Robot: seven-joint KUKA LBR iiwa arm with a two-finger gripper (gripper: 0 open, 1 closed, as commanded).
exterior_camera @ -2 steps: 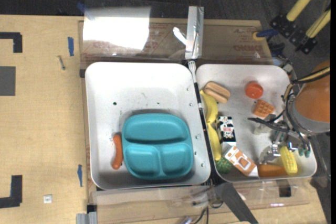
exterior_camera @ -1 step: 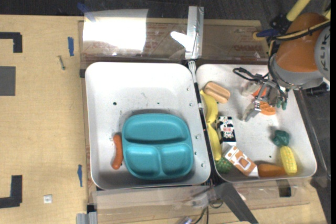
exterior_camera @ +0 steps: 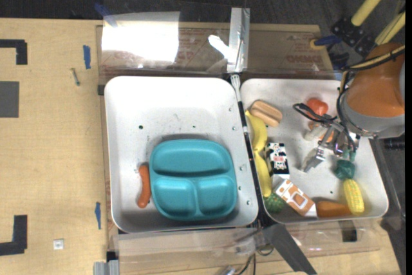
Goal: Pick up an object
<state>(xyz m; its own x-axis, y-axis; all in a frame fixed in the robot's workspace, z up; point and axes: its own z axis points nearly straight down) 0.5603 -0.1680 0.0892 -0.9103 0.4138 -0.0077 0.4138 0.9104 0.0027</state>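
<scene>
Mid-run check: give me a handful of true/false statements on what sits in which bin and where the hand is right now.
1. The teal divided tray lies in the left bin. True.
2. An orange sausage lies beside that tray's left edge. True.
3. The banana lies in the middle of the left bin. False: it lies along the left wall of the right bin.
4. The corn cob sits near the right bin's near-right corner. True.
5. The hand hovers over the left bin. False: it is over the right bin.
6. The hot dog bun sits in the tray. False: it is in the right bin, above the banana.
</scene>
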